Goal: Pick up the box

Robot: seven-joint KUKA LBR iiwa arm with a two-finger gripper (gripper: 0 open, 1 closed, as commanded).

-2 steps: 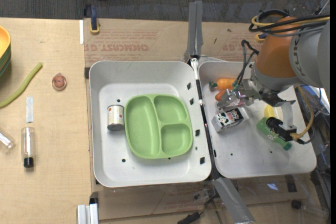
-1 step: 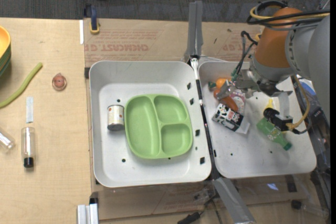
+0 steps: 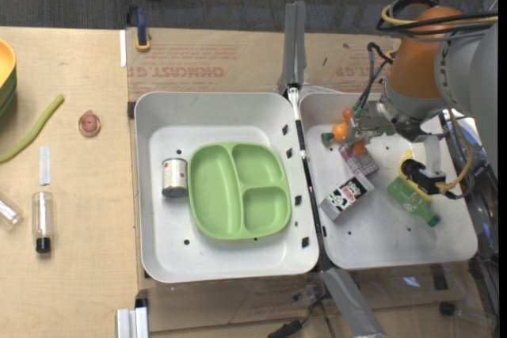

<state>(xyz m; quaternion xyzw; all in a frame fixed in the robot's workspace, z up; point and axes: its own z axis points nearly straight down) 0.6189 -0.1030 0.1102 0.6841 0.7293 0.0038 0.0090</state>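
Right now I am reaching in from the right, my grey arm [image 3: 467,71] with its orange band hanging over the right bin [image 3: 396,249]. My gripper [image 3: 360,127] is sitting low over the upper left part of that bin, but its tips are tangled up with small things beneath it, so I cannot tell how it is standing. Just under it an orange ball [image 3: 341,132] and a clear packet with a reddish pattern [image 3: 360,160] are lying close together. The box [image 3: 346,198], white with black patches, is lying tilted on the bin floor below the packet, near the bin's left wall and apart from my gripper. A green bottle [image 3: 412,198] is lying on its side to the right of the box, near a yellow and black cable. In the left bin [image 3: 158,249] a green divided plate [image 3: 238,190] is resting, with a small metal can [image 3: 174,176] just beside its left edge.
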